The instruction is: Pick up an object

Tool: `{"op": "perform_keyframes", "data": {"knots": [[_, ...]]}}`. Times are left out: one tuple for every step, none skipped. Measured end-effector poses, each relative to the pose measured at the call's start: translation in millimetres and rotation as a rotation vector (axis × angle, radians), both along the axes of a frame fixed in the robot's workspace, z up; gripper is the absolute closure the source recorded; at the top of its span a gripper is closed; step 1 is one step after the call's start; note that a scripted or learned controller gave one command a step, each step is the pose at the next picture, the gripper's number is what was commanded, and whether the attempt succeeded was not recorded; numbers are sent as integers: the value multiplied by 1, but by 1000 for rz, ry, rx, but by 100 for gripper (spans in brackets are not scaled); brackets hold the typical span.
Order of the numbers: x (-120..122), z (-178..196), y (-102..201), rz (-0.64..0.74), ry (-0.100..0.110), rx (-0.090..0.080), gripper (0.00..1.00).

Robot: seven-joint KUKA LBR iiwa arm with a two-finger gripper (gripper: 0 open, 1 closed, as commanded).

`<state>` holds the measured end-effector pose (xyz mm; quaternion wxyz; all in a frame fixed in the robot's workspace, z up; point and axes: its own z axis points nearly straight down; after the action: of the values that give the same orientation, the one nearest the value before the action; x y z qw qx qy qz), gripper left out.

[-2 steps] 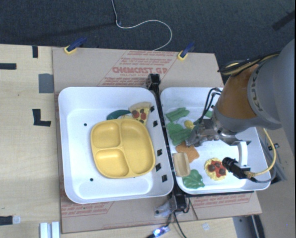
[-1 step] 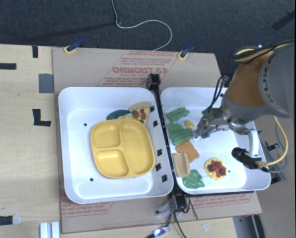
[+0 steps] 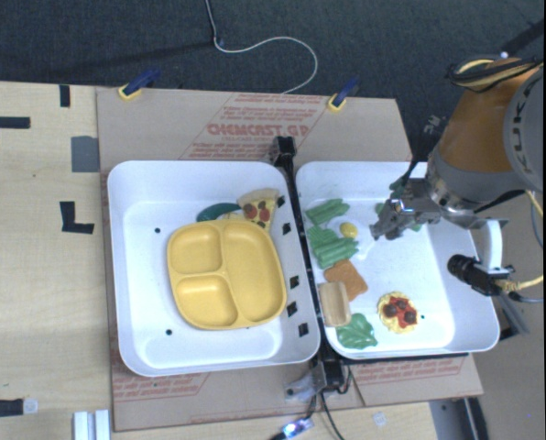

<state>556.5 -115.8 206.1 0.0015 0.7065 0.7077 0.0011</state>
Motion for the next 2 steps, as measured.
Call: {"op": "perform_keyframes", "data": {"knots": [[0,19,1,0,3,1,100],[-11,29,52,5,4,3,100]]}}
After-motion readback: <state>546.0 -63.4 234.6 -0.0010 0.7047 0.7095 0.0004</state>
